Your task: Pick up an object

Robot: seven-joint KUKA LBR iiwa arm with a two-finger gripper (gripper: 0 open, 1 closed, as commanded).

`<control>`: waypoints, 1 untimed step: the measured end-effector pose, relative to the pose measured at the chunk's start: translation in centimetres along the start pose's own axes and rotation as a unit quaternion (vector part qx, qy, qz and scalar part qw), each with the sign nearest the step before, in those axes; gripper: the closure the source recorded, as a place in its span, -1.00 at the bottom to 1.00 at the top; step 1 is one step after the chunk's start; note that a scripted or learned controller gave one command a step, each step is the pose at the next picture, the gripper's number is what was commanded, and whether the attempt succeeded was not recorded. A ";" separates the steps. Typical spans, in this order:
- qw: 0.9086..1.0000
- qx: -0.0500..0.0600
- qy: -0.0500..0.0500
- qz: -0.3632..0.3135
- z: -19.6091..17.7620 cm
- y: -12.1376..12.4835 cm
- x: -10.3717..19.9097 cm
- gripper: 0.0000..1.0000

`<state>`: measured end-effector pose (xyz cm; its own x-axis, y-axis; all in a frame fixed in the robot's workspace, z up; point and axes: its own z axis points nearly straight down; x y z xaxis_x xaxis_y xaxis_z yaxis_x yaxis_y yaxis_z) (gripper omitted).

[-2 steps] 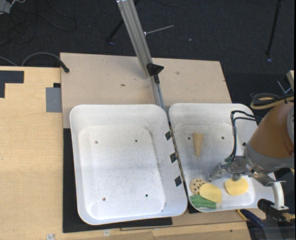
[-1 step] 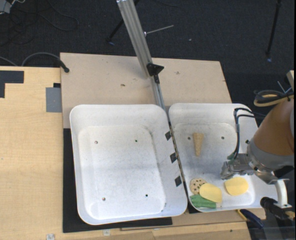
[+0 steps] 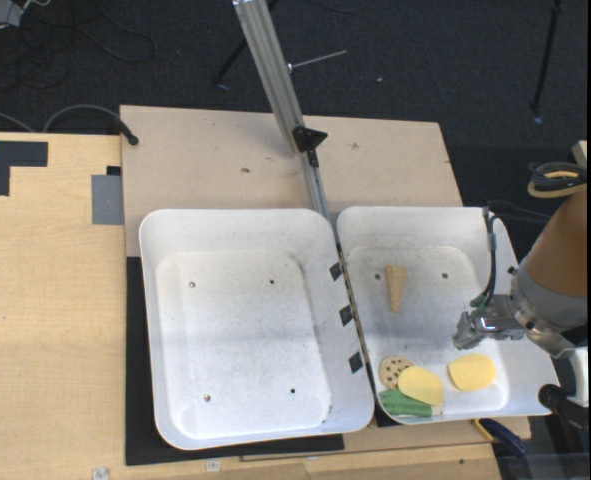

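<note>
White plastic, two shallow bins side by side on a pale tabletop (image 3: 215,158): left bin (image 3: 165,243) bare and speckled grey, right bin (image 3: 360,230) carrying the small items. Grey arm (image 3: 553,298) reaching in from the right edge, orange band above the wrist, metal gripper (image 3: 478,326) low over the right bin's right half, just above a yellow lemon-shaped piece (image 3: 472,373). Gripper's state: cannot tell, the view too small and blurred there. Nothing seen pinched. Tan ice-cream cone (image 3: 395,286) lying near the middle of the right bin, point toward the near side, well apart from the rest. Clustered in the near-left corner of that bin: a brown-speckled round cookie (image 3: 388,370), a second yellow piece (image 3: 421,385) touching it, and a green leafy item (image 3: 405,404) tucked under the yellow one against the rim. Black clips (image 3: 346,314) along the seam between the bins. Silver aluminium rail (image 3: 271,63) slanting up from the seam toward the far side, over dark floor with cables. Light wooden panel (image 3: 45,308) at far left.
</note>
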<state>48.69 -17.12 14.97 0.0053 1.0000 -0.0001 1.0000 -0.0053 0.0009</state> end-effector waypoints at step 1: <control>1.000 -0.002 0.000 -0.003 -6.3 0.3 0.1 1.00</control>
